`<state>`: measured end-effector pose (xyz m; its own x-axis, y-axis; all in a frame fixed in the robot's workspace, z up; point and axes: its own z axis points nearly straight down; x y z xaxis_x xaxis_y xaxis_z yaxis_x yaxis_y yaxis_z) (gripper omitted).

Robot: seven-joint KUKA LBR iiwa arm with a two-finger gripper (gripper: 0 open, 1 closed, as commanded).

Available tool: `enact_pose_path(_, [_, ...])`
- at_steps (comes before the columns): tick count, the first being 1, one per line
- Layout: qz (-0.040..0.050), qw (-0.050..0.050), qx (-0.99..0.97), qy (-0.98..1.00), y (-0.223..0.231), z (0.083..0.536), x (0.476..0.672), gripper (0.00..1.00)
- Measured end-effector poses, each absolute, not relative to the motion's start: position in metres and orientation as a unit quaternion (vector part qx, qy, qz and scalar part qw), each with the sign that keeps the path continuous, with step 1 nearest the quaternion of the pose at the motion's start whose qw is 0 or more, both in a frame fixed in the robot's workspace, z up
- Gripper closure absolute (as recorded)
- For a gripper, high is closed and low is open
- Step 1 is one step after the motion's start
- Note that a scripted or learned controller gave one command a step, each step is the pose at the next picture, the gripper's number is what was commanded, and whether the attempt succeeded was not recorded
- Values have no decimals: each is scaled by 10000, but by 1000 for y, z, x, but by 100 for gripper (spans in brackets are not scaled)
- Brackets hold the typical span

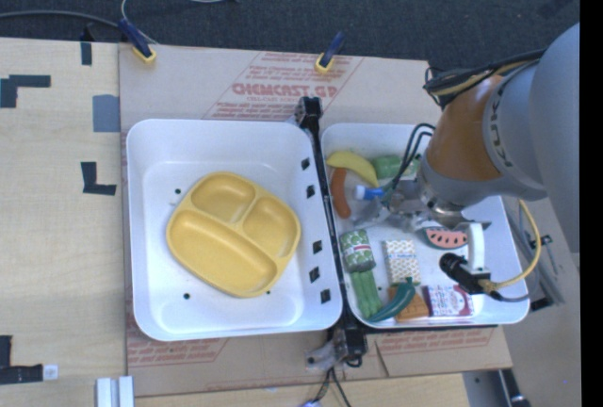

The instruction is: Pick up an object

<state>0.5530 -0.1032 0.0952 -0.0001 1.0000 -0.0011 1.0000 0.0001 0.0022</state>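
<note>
Brown cardboard covers the tabletop (57,236), and on it you have two shallow white bins side by side, with dark carpet beyond the far edge.

For the task, I judge that nothing is picked up yet. The arm (490,132) reaches in from the right and bends down over the right bin (513,306), and the gripper (407,201) is low among the objects near the middle of that bin. You cannot tell from this view how the gripper is set, because the wrist covers it, and no object is seen lifted or carried. So the whole work is left: to close on one thing and to raise it clear of the bin.

The left bin (151,301) holds one thing, a yellow divided plate (234,231), lying flat and a little turned, well apart from the arm.

The right bin is crowded. At its far left lies a banana (350,164), with a green piece (388,168) just beside it and an orange-red piece (339,193) below. A watermelon slice (445,236) lies just beside the wrist. Nearer to you are a green can (356,249), a small patterned packet (402,260), a green pepper-like thing (394,301) and a red and white packet (448,301). The things closest to the gripper are the banana, the green piece and a small blue thing (370,193), so one of these is probably the target, but I cannot say which.
</note>
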Motion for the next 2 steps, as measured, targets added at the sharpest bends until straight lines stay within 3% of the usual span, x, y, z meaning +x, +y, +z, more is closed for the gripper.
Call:
enact_pose_path(1, [2, -1, 7070, 7072, -106, 85, 577, 0])
enact_pose_path(2, [1, 14, 7072, 7070, -107, 95, 577, 100])
